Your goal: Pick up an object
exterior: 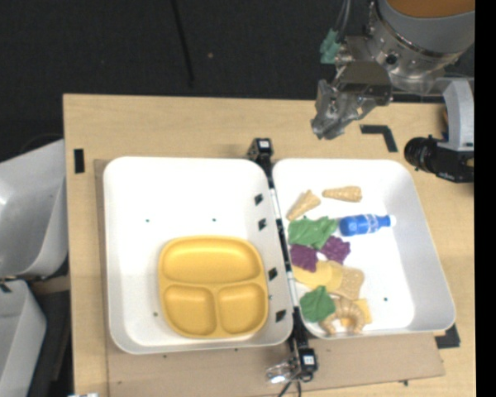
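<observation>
My gripper [324, 127] hangs high over the bench, behind the back rim of the right bin [413, 222], with nothing between its fingertips. Below it in the right bin lie several toy foods: a blue bottle [364, 223], two tan cone pieces [303, 204] [343, 193], green leafy pieces [312, 231] [318, 303], purple grapes [304, 258] [337, 249], and pale pastry pieces [345, 281] [347, 317]. They crowd the bin's left side.
The left bin [132, 222] holds a yellow divided tray [212, 285] with three compartments. A black clip [261, 148] sits at the divider's far end, another fitting [302, 359] at its near end. The right bin's right half is bare white floor.
</observation>
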Controlling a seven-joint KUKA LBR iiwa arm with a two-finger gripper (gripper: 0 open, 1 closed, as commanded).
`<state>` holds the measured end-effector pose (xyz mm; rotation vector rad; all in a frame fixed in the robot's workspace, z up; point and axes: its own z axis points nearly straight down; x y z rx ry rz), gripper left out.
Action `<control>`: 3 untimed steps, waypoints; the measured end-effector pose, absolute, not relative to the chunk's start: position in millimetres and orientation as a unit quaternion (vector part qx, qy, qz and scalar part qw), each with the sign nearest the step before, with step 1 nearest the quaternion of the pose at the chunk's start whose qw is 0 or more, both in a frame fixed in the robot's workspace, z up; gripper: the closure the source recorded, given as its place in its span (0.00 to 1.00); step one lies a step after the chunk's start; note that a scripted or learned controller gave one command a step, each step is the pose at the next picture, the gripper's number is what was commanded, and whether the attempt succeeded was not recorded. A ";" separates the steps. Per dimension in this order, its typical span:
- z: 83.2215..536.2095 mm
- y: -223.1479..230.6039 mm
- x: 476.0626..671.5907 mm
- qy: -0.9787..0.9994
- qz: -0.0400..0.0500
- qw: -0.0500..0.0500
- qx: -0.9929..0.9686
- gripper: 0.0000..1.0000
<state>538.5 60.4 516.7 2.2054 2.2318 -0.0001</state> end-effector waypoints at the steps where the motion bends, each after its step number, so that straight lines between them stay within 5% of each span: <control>1: 527.1 59.7 539.1 0.714 0.000 0.003 0.700 1.00; 2: 537.0 59.4 539.8 0.718 -0.001 0.003 0.696 1.00; 3: 331.2 27.8 559.9 0.706 -0.007 -0.004 0.708 1.00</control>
